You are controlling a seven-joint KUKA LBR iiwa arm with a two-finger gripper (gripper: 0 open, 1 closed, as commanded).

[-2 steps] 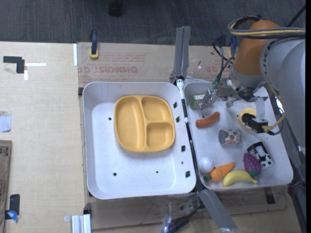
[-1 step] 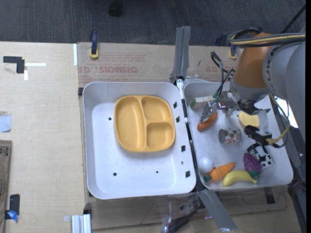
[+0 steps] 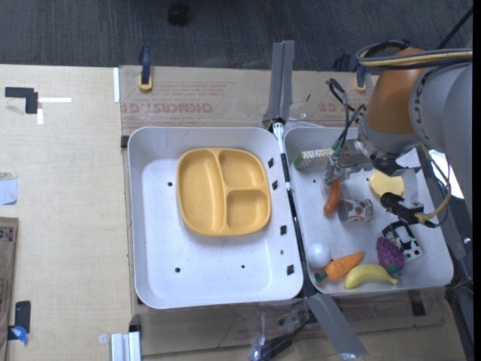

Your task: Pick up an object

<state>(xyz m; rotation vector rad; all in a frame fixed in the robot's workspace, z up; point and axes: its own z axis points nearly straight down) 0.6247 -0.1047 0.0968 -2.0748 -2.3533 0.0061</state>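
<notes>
Approach stage, by my judgement: the arm (image 3: 421,104) reaches in from the right side of the bench (image 3: 60,201), and the pincer (image 3: 336,173) is low in the right bin (image 3: 436,273), near that bin's far left corner, directly over the top end of a small carrot (image 3: 331,199). Whether the pincer is spread or closed cannot be told, since its tip is small and dark against cables, and nothing can be confirmed as held. The carrot lies on the bin floor, near the left wall, and looks the likeliest target. The next move, as I judge it, calls for closing squarely on the carrot's upper end and lifting straight, without dragging it into the small can (image 3: 355,211) just beside it on the right. Right bin contents: a wrapped bar (image 3: 316,157) near the far left corner, a yellow piece (image 3: 386,183) partly under the arm, a white ball (image 3: 318,254) and a second carrot (image 3: 343,264) at the near left corner, a banana (image 3: 369,276) along the near edge, purple grapes (image 3: 389,253) beside it, and a black-and-white item (image 3: 406,244) too small to identify. Left bin (image 3: 150,262): a yellow divided plate (image 3: 224,190), set toward the far edge, with nothing in its three compartments.
</notes>
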